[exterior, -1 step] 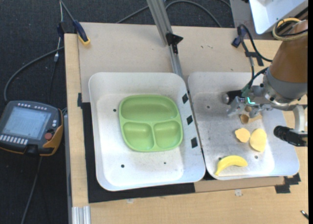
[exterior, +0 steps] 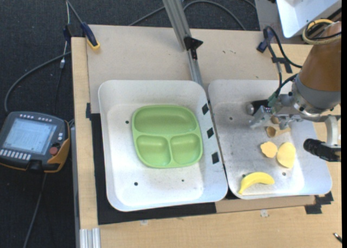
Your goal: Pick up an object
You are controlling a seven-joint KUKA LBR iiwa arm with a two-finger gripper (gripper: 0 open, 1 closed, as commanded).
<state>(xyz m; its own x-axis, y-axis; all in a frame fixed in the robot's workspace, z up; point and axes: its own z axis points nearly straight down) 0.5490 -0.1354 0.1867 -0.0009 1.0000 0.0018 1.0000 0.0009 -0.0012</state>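
Observation:
My gripper [exterior: 262,116] hangs over the upper middle of the right bin [exterior: 233,149], with the grey arm and its orange band coming in from the right. Just below and right of it lies a small tan piece [exterior: 271,131]. Further toward the front are a yellow chunk [exterior: 268,149] and a larger pale yellow lump [exterior: 286,155], touching each other. A yellow banana [exterior: 256,180] rests near the bin's front edge. No object shows clearly between the fingers.
A green three-compartment plate [exterior: 167,135] sits in the left bin [exterior: 116,133]. A metal pole [exterior: 179,19] slants down to the ridge between the bins. A teach pendant [exterior: 32,141] lies off the bench at the left. Cables run along the right side.

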